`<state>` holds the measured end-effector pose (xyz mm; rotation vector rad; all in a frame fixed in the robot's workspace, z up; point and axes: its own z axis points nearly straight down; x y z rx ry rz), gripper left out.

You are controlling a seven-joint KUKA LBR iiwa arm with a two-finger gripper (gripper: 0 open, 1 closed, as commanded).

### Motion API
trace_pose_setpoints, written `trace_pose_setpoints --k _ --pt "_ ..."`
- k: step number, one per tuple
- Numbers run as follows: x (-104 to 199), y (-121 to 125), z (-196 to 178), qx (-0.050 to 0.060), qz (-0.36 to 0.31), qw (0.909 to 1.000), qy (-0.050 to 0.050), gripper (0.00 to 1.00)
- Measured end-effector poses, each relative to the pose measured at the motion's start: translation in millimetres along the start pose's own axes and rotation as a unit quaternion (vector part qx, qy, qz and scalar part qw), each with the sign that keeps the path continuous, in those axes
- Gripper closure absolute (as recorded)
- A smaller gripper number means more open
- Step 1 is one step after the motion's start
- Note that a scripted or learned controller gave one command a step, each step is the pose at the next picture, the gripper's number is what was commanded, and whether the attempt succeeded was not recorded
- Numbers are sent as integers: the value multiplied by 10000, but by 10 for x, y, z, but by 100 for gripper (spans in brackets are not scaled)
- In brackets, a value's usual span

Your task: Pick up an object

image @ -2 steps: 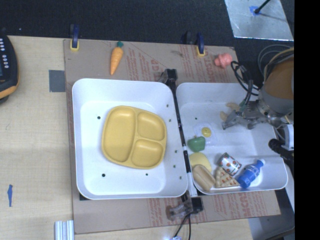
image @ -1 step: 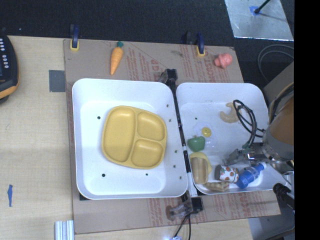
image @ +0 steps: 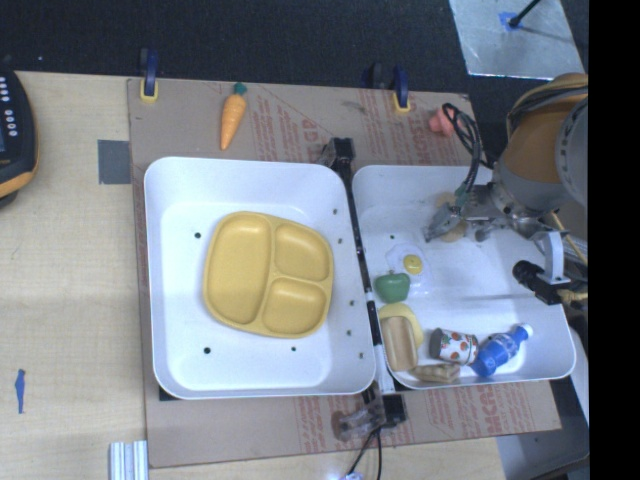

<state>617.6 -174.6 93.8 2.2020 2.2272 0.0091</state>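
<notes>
The bench [image: 70, 268] is pale wood, with a brown board under two white bins. The left bin [image: 170, 348] holds a yellow divided plate [image: 268, 273] lying flat near its middle. The right bin [image: 480, 273] sits just beside it, their rims nearly touching. The grey arm [image: 545, 158] with its orange band reaches in over the right bin's upper right part, and the gripper [image: 450, 223] hangs low over the bin's upper middle; nothing shows between its fingers, though whether they are spread or closed cannot be told. Along that bin's lower edge lie a tan block [image: 400, 336], a blue bottle [image: 498, 351] and a small patterned cup [image: 453, 346], close together. A green piece [image: 392, 287] rests at the bin's left wall, with a small yellow piece [image: 412, 264] just above it. An orange toy carrot [image: 231, 118] lies on the board above the left bin.
</notes>
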Motion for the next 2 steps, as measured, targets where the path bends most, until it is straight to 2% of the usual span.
trace_pose_setpoints --k 1,2 --pt "-381 384 20 92 18 10000 15 0" --pt "341 396 21 77 4 10000 29 0"
